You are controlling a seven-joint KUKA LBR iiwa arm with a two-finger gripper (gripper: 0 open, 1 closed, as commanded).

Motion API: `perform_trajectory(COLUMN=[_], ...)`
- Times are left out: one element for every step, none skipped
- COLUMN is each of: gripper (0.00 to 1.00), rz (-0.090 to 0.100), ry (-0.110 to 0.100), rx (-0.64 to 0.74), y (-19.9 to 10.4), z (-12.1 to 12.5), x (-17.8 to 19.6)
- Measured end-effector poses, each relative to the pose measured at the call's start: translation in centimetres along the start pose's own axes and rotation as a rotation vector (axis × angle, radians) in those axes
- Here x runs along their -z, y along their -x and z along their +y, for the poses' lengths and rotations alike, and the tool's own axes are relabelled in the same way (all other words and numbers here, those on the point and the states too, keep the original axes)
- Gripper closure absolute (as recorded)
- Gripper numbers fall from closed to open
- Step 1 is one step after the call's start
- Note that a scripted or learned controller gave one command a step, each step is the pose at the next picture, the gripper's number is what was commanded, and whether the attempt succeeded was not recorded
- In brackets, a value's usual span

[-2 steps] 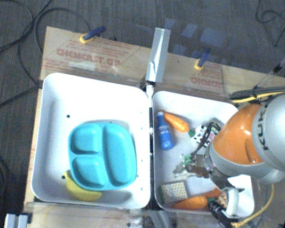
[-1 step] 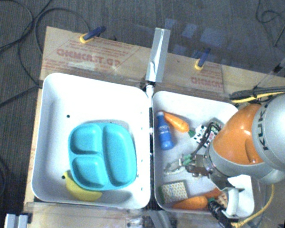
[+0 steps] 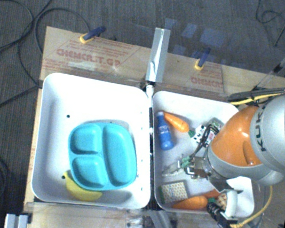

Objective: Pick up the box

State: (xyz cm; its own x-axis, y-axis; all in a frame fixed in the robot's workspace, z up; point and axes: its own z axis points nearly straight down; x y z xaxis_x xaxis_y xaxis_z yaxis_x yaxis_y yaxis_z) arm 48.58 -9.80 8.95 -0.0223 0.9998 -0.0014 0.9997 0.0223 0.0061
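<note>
— Where is the box (image 3: 173, 189)?

— It lies flat in the right bin (image 3: 249, 189), close to the near wall. It is small with a speckled top, and an orange carrot (image 3: 191, 202) lies just beside it, along the same wall.

— And your pincer (image 3: 189, 165)?

— It hangs low over the middle of that bin, just past the box on the far side. My wrist and its orange band (image 3: 237, 143) cover most of it from above. I cannot tell how far open it is, and I see nothing held in it. I cannot tell whether it touches the box.

— What else is near?

— Farther back, a blue bottle (image 3: 164, 132) lies by the wall between the bins, with a second carrot (image 3: 177, 122) next to it. A small printed packet (image 3: 208, 130) sits by my wrist.

— And the other side?

— The left bin (image 3: 54, 123) holds a blue divided tray (image 3: 104, 156), which rests partly on a yellow thing (image 3: 82, 191). Both bins sit on the counter (image 3: 108, 61).
</note>
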Motion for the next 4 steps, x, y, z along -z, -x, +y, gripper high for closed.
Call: perform_trajectory(gripper=[1.00, 0.00, 0.00, 1.00], rz=[0.001, 0.001, -0.001, 0.000], ry=[0.002, 0.001, 0.000, 0.003], rx=[0.000, 0.000, 0.009, 0.010], y=[-0.06, -0.06, -0.15, -0.23], z=[0.09, 0.08, -0.03, 0.15], x=[0.91, 0.91, -0.01, 0.94])
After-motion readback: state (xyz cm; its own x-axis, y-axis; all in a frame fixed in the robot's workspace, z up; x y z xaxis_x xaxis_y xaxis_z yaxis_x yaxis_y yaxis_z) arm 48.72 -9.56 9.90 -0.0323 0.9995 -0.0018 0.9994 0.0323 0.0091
